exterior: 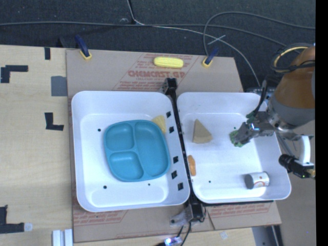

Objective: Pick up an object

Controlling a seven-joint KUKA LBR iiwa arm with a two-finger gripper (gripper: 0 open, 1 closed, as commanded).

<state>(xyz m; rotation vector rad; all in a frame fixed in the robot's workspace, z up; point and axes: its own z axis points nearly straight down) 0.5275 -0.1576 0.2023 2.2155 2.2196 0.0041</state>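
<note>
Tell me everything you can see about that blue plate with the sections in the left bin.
The blue tray is a rounded-corner rectangle, light blue and smooth like plastic, moulded into three compartments: two smaller ones and one larger. It lies flat, right side up, turned at a slight angle on the floor of the left bin. Nothing appears to sit in its compartments. A small pale yellow piece lies at its upper right corner, seemingly touching the rim. The gripper is away over the right bin.
</note>
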